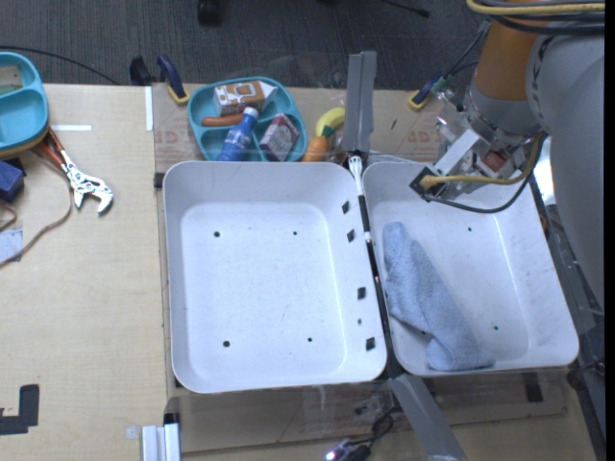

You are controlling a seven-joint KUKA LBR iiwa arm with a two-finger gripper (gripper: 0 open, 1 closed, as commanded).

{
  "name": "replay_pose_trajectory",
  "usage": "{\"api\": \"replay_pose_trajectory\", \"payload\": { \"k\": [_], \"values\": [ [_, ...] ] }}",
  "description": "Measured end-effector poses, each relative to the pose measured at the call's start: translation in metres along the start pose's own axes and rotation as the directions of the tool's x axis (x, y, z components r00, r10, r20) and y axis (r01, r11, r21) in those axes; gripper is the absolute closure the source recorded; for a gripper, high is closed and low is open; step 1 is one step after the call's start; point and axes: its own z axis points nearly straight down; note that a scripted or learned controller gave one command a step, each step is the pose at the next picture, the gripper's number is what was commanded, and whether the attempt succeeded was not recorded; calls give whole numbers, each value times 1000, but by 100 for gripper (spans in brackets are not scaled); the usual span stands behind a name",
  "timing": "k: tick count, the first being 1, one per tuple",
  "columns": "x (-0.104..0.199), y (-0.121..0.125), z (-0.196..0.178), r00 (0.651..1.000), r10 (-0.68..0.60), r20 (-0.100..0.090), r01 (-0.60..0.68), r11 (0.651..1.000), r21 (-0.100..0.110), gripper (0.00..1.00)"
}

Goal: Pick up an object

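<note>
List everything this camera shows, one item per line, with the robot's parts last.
bins: two, white, side by side on the bench
cloth: one, pale blue, lying crumpled in the right bin
divided tray: one, teal, just beyond the left bin
bottle: one, blue, in that tray
small box: one, white and brown, in that tray
banana: one, yellow, right of the tray
second tray: one, teal, at the left edge
wrench: one, silver, on the bench left of the bins
arm: one, grey with an orange band, above the right bin's far corner
</note>
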Motion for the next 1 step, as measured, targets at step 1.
{"api": "replay_pose_trajectory", "payload": {
  "k": [1],
  "values": [
    [0,0,-8,1000,-2,5,2,1000,1,100]
  ]
}}
